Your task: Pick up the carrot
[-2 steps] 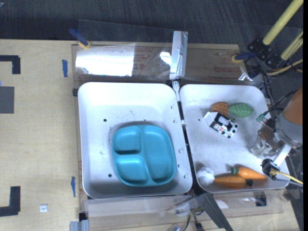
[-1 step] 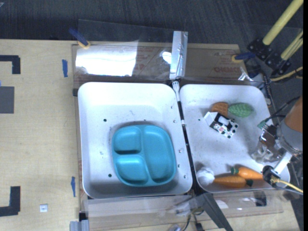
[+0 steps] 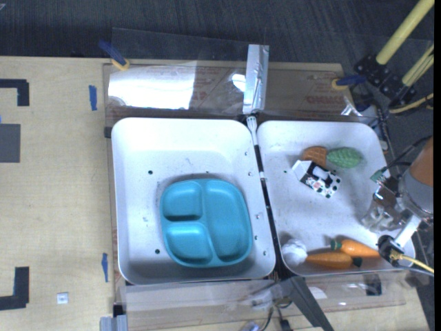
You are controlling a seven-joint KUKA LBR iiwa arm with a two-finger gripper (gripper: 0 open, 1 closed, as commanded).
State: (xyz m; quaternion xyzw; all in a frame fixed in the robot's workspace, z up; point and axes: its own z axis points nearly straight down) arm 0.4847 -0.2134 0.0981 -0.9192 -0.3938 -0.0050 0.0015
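Lying along the right bin's (image 3: pixel 279 185) near wall, the carrot (image 3: pixel 355 247) sits beside the gripper (image 3: pixel 387 227), whose state I cannot tell.

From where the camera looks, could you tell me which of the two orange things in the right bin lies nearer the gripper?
The carrot with the green stem, along the right bin's near wall, lies nearer the gripper. The other orange piece sits beside the green leaf, farther off.

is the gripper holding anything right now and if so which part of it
Nothing shows between its fingers. The gripper sits at the right bin's right edge, above the carrot, which lies on the bin floor near the front wall.
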